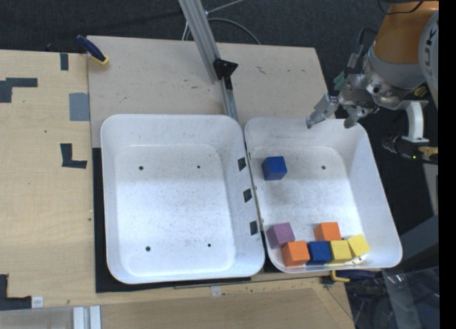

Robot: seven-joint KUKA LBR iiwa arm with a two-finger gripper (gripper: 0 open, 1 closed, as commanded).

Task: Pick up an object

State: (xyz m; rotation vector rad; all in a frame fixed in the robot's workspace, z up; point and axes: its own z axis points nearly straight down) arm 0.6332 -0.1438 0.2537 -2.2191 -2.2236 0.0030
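Blocks [319, 246] crowding near rim, tool [332, 115] over far rim

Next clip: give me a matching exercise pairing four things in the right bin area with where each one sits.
Things:
1. lone blue cube
2. purple cube
3. yellow cubes
4. end effector

Places:
A. above the bin's far rim
B. near-right corner
C. by itself in the far half
D. leftmost of the near cluster

Pairs: 1-C, 2-D, 3-B, 4-A

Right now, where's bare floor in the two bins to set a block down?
Left white bin: whole floor bare. Right white bin: bare between the lone blue cube and the near-edge cluster of purple cube, orange and yellow blocks, which is crowded.
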